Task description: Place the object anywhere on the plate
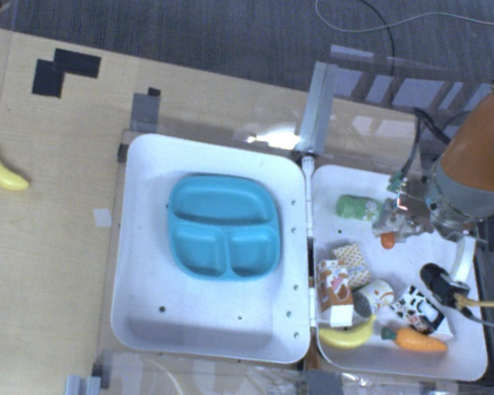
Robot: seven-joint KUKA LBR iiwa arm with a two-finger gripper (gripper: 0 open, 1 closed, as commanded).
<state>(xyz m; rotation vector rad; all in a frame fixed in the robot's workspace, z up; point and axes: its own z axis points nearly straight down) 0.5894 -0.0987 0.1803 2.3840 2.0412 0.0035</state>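
Plate (220, 239) alone, left bin; gripper (396, 225) over cluttered right bin, grip unclear.

1. A green toy (353, 206) lies just beside the gripper (400, 222), on its view-left side, in the right bin (470, 363).
2. A carrot (419, 341) and a black-and-white patterned piece (419, 308) lie below the gripper in the view, near the bin's front wall.
3. A banana (346, 334) lies below and view-left of the gripper, in the bin's front corner.
4. A second banana (3, 170) lies on the bench (36, 253), far view-left of the gripper.
5. A cable (366, 17) loops on the dark floor (165, 5), well above the gripper in the view.
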